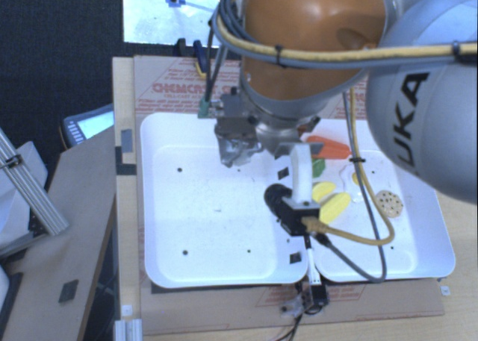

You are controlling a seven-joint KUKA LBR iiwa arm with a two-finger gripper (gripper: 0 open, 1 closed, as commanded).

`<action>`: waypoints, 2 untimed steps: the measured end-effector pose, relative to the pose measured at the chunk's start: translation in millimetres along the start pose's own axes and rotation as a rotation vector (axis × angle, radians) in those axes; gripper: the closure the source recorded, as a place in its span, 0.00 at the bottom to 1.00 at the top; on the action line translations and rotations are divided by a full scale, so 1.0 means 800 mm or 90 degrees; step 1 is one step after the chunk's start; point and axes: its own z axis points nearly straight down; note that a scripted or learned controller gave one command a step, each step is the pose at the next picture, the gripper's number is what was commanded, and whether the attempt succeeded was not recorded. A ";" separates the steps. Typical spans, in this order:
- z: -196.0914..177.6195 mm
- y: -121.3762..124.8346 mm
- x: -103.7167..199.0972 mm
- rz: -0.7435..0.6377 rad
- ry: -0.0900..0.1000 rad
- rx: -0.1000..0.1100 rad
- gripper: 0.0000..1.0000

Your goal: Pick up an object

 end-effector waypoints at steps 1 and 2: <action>-0.004 0.057 0.016 0.004 0.003 -0.008 1.00; -0.046 0.052 0.015 0.002 0.004 -0.009 1.00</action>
